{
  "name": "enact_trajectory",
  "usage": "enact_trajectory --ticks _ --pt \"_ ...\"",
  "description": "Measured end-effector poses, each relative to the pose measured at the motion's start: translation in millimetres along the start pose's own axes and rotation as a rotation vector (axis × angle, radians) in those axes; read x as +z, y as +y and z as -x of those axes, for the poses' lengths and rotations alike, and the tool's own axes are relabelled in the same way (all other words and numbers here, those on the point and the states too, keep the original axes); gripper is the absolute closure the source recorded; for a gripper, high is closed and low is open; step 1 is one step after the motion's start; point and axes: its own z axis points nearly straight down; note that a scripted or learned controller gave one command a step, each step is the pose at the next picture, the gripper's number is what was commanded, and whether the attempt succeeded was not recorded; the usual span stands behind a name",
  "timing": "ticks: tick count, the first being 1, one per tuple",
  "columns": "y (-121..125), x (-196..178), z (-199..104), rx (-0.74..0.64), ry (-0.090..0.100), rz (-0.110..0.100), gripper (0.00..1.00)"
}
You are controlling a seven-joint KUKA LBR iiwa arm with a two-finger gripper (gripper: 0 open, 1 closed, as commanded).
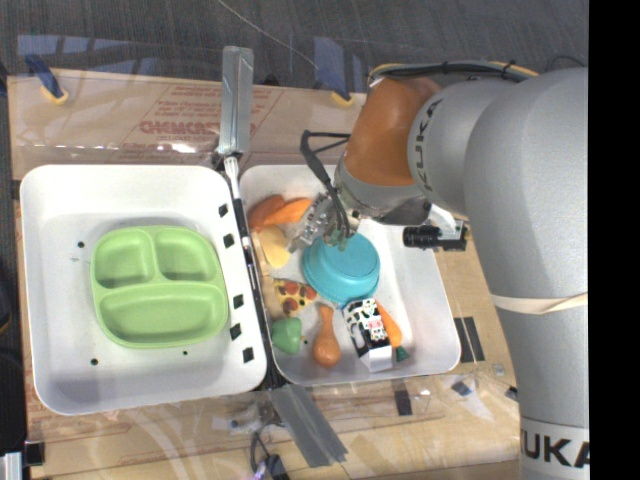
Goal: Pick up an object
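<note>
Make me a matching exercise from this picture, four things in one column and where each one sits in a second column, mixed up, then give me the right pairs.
Things:
1. green divided plate
2. blue bowl
3. cow-print carton
4. gripper

Places:
A. near edge of the right bin
B. middle of the right bin
C. in the left bin
D. just above the blue bowl's far-left rim

Pairs: 1-C, 2-B, 3-A, 4-D
</note>
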Motion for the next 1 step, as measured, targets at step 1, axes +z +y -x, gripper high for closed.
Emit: enact_trajectory --ticks 1 --pt "50.6 -90.3 -20.4 0.353 0.002 0.000 1.00"
